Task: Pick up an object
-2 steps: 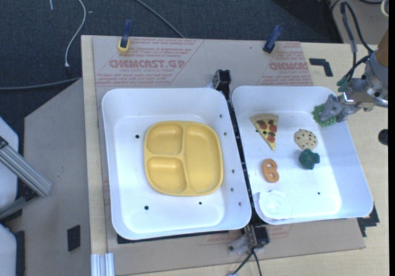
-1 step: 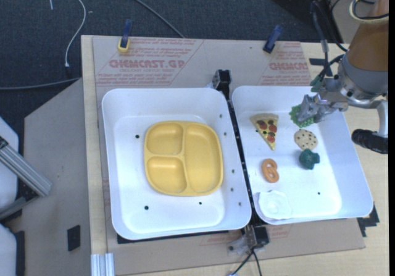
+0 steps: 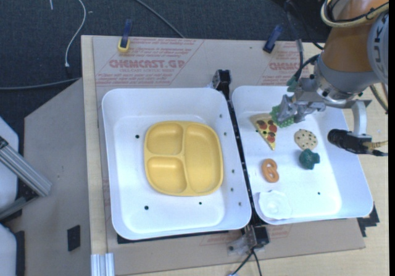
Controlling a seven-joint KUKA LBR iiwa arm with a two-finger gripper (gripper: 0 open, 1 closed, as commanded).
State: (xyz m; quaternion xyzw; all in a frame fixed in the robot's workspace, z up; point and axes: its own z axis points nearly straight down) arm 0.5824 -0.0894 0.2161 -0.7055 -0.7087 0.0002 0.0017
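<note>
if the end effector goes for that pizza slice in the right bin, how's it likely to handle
The pizza slice lies flat and thin on the right bin floor, so fingers may struggle to get under its edge. It looks like a small toy, probably light and stiff. A push would likely slide it, not roll it.

1. A yellow divided plate (image 3: 184,158) lay in a white bin (image 3: 120,108).
2. A pizza slice (image 3: 266,131) showed yellow with red spots.
3. A cookie (image 3: 305,139) was tan, dark-speckled.
4. A teal lump (image 3: 308,158) sat beside an orange pretzel (image 3: 270,170).
</note>
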